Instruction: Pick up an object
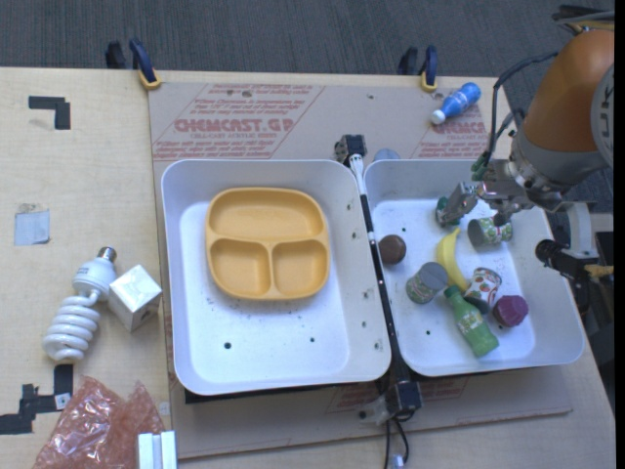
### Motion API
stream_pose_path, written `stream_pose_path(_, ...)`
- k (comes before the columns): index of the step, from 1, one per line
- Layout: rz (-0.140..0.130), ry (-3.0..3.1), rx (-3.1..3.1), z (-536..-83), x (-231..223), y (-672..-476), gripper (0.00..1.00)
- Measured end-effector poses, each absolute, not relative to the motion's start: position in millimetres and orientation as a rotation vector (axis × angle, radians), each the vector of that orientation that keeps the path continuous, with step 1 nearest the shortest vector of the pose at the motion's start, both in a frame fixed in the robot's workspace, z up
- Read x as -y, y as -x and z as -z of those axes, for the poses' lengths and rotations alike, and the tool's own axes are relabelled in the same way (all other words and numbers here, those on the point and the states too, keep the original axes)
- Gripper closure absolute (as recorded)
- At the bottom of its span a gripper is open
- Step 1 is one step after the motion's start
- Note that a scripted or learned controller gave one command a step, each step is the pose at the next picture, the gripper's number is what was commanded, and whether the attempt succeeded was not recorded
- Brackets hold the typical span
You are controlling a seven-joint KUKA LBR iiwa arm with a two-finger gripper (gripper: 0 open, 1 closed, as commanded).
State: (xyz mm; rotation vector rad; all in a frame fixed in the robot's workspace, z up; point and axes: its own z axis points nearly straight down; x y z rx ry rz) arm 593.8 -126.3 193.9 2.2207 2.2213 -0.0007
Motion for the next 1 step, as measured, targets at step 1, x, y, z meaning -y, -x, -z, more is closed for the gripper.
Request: stream_pose_path(1,0.0,-2.218,-2.223,-94.4,112.5,-659.1,0.0)
